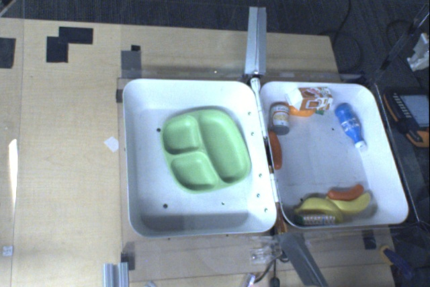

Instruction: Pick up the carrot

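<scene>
Two shallow white plastic bins sit side by side on a pale wooden bench [60, 144], seen from above at a slant. The left white bin [134, 165] holds a light green plastic plate [205, 150] with three compartments, lying flat near the middle. The right white bin [390, 171] holds the clutter. The slim orange carrot [274, 150] lies lengthwise against this bin's left wall, just beside the ridge where the two bins meet. That spot looks awkward to me: the wall leaves little room on one side, so a grasp would probably need to close along the wall rather than across it. Just above the carrot's upper end stands a small round jar with a brownish label [279, 117], near enough to crowd an approach from that end. Further along the top edge lies a crumpled red and white snack packet [316, 99], with a small blue plastic bottle [349, 123] on its side to the right of it. At the bottom edge a yellow banana [336, 205] lies touching a red-orange sausage-shaped toy [345, 193], well apart from the carrot. Nothing is lifted yet. I cannot tell the state of the gripper from here.
</scene>
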You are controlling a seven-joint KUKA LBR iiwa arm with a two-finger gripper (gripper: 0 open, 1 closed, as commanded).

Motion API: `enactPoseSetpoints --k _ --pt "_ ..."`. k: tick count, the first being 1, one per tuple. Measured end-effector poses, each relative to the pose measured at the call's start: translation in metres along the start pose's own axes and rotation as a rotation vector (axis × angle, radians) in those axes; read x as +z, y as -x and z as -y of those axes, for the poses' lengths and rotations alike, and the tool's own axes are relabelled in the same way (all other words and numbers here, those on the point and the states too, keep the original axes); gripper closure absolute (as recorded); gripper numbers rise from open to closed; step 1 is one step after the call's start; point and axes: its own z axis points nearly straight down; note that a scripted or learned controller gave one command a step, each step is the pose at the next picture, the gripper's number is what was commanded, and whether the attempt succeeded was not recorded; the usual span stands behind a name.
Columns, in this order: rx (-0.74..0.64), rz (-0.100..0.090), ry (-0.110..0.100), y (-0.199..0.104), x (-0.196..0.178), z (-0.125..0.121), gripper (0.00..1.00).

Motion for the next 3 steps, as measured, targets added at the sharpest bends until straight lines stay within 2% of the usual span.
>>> enactPoseSetpoints --k 1,2,3 --pt "-0.536 -0.001 -0.001 0.019 0.069 -0.013 1.0" --pt "-0.838 0.0 0.002 0.019 0.11 -0.012 1.0" --pt "-1.377 0.002 0.004 0.022 0.126 -0.043 1.0"
